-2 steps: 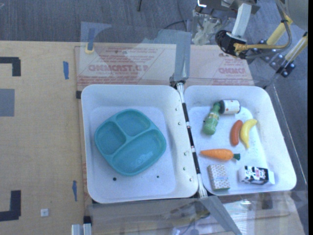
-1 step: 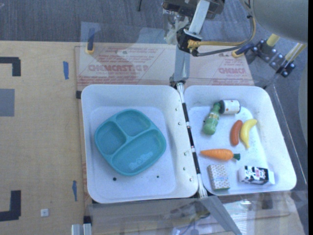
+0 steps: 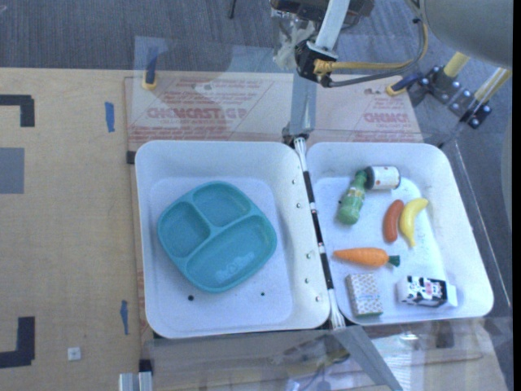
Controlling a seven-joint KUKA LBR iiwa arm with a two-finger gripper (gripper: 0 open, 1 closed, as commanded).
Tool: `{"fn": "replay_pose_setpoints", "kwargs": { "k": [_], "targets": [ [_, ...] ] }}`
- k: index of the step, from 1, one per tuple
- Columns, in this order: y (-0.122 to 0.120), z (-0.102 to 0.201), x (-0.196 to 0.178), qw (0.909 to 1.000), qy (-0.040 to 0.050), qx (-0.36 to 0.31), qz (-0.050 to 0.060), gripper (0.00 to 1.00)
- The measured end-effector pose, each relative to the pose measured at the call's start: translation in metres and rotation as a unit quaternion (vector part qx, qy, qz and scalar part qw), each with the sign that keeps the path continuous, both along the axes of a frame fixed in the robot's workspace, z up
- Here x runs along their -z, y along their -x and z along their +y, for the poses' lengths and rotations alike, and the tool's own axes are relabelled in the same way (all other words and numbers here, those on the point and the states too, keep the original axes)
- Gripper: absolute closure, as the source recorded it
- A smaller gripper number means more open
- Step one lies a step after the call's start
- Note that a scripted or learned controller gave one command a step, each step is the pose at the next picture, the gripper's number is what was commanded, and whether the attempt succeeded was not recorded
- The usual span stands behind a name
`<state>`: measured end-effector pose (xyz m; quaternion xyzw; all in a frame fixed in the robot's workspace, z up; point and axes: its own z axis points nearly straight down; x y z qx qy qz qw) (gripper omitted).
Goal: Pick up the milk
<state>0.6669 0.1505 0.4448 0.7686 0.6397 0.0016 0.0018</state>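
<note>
The gripper [image 3: 303,13], cut off by the frame's top edge beyond the bins, is too jumbled to tell whether it is open or closed. The milk [image 3: 425,291] lies in the right bin's [image 3: 464,186] near right corner, beside a tan box [image 3: 364,293]. The bins sit on a pale wooden bench [image 3: 65,218], with grey floor [image 3: 81,15] beyond.

Two white bins stand side by side. The left bin [image 3: 146,243] carries one thing, a teal divided plate [image 3: 216,235]. The right bin [image 3: 456,169] carries seven, one of each kind: one green bottle [image 3: 352,198] and one small jar [image 3: 381,177] near its far edge, one red sausage [image 3: 392,220], one banana [image 3: 411,218], one carrot [image 3: 362,257], and one patterned box [image 3: 364,293] and one milk carton [image 3: 425,292] along its near edge.
</note>
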Motion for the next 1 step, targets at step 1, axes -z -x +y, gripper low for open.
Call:
{"fn": "replay_pose_setpoints", "kwargs": {
  "k": [1],
  "targets": [
    [0.0194,0.0411,0.0106,0.9983,0.0,0.059,0.004,1.0]
  ]
}}
